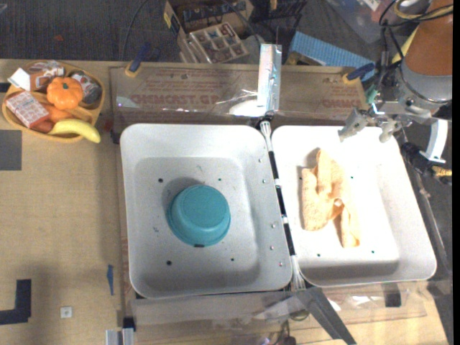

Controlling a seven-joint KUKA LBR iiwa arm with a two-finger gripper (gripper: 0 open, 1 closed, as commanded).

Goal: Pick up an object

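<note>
Gripper [370, 126]: we see it open — holding nothing, over the right bin's [410, 264] far right corner.
Glove [325, 196]: right bin's middle.
Bowl [200, 215]: left bin [144, 264].

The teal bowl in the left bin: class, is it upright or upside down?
Upside down. The teal bowl shows a flat, closed base on top, with no hollow visible, resting in the left bin.

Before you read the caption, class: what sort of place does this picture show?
Probably a robotics lab: a robot arm reaches over two white bins, one holding a teal bowl, with cables and crates behind.
</note>
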